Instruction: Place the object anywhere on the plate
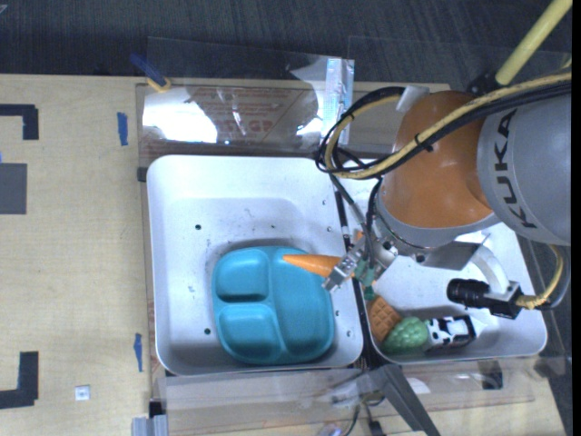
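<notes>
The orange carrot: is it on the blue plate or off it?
Partly on. The carrot lies across the plate's upper right rim, pointed end over the plate, the other end at the gripper; whether released, cannot tell.

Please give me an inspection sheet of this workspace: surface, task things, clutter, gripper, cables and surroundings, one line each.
Surface: two shallow white bins side by side on a wooden bench.
Task things: blue divided plate in left bin; orange carrot at its upper right edge, by the fingertips.
Clutter: waffle piece, green toy, black-and-white toy in right bin.
Gripper: gripper over the divider between bins; grasp unclear.
Cables: black and yellow cables loop off the arm.
Surroundings: clear plastic sheet, blue tape.
</notes>
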`<state>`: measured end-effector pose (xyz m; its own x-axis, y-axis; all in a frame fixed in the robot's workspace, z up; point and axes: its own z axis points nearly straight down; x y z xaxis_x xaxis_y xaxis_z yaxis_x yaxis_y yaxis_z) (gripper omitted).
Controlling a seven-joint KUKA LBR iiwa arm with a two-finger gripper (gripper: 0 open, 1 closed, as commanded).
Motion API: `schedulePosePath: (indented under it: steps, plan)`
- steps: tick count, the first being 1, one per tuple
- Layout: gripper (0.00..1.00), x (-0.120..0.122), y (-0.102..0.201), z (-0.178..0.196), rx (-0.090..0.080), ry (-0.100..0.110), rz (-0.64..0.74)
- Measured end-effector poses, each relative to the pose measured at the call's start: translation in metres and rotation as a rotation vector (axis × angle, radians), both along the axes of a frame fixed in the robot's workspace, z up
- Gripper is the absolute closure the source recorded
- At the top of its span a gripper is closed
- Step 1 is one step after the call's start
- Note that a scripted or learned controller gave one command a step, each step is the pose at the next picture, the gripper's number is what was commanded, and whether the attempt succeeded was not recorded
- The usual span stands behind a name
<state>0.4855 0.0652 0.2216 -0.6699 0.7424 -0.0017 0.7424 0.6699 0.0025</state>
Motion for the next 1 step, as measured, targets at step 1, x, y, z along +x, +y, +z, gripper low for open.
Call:
schedulePosePath:
  steps: [1]
  plan:
    - [0.0, 0.0, -0.0004, -0.0002, 0.0, 0.0, -0.001]
